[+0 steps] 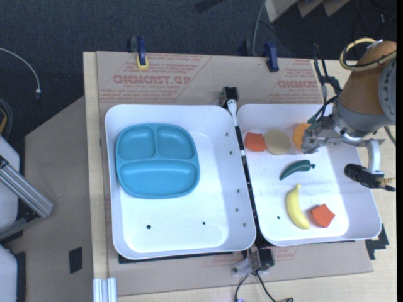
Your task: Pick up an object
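Target looks like the orange piece (300,133) at the right bin's (362,231) 12 o'clock edge; your gripper (310,140) sits right on it. Can't tell whether anything is grasped. Come straight down and centre on it before closing, because the beige disc (277,141) touches it at 9 o'clock. Red-orange piece (255,141) is just past that. Green pepper (296,168), banana (296,207) and orange block (322,216) lie toward 6, clear. Blue divided plate (157,160) is in the left bin (182,238).

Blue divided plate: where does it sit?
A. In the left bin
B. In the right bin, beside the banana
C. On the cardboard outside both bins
A. The blue divided plate lies flat in the left bin; the banana is in the right bin.
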`<move>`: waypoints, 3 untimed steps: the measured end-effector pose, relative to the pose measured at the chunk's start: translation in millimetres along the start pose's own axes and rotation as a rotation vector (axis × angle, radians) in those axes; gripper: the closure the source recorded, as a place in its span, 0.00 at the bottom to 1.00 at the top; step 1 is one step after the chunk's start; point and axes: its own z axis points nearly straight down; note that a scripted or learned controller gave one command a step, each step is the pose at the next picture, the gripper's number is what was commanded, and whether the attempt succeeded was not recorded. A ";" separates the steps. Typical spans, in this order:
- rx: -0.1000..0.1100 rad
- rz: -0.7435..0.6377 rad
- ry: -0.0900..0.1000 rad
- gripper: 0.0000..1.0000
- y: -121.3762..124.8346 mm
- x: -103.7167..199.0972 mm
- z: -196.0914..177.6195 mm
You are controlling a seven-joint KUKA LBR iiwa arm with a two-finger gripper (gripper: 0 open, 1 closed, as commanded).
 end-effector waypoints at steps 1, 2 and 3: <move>0.008 0.000 0.007 1.00 9.7 -7.2 -59.0; 0.007 -0.001 0.007 1.00 12.2 -8.1 -113.5; 0.009 -0.001 0.007 1.00 14.0 -8.8 -149.8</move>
